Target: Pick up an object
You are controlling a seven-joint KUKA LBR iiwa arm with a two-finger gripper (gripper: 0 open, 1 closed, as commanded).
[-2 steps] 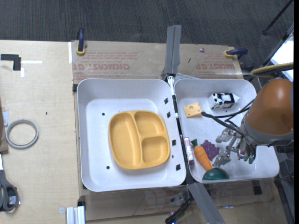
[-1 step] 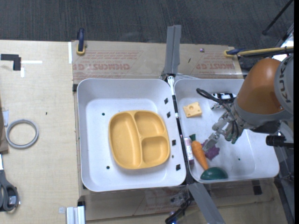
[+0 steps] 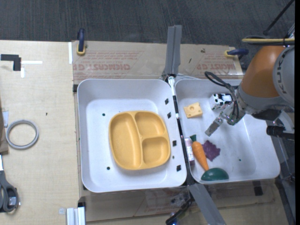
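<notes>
- Carrot (image 3: 200, 155), a fair object to pick, lies at the right bin's (image 3: 255, 170) front-left, between a purple piece (image 3: 211, 150) and the bin wall, near a green dome (image 3: 214, 174).
- Arm (image 3: 267, 78) reaches in above that bin; whether the gripper (image 3: 213, 126) is parted or closed I cannot tell.
- Best approach, I judge: descend straight, straddling the carrot's narrow width, clear of the wall.
- Cheese block (image 3: 192, 110) sits apart, an easier fallback.

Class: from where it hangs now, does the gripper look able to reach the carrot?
Probably yes. The gripper hangs over the same bin, just above the carrot, with bare floor between them; purple grapes lie beside it.
</notes>
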